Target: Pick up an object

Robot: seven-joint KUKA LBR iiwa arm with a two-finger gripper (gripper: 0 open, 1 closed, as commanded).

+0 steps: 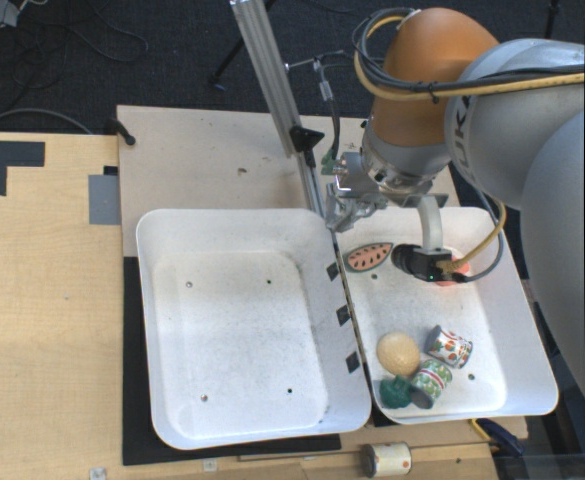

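Fig.: bench w/ two white bins, seen from above at a slant. We take the ball (397, 351), pale tan, in the right bin (512, 393), as ref. point for all positions.

- The gripper (344, 211) hangs well up-left of the ball in the view, over the bin's far left corner, by the edge shared w/ the left bin (172, 268). We cannot tell whether it is spread or pressed together.
- The slice (369, 257), red w/ green rim & dark seeds, lies flat beyond the ball, approx. between ball and gripper, apart from both.
- A white can (450, 346) w/ red print lies tilted just right of the ball.
- A second can (434, 378), green & red bands, lies on its side just down-right of the ball. We cannot tell whether the two cans touch.
- A green lump (397, 393) sits directly below the ball, against it.
- The arm (512, 118) enters from the ball's upper right.
- A metal rail (272, 78) slants away far up-left of the ball.
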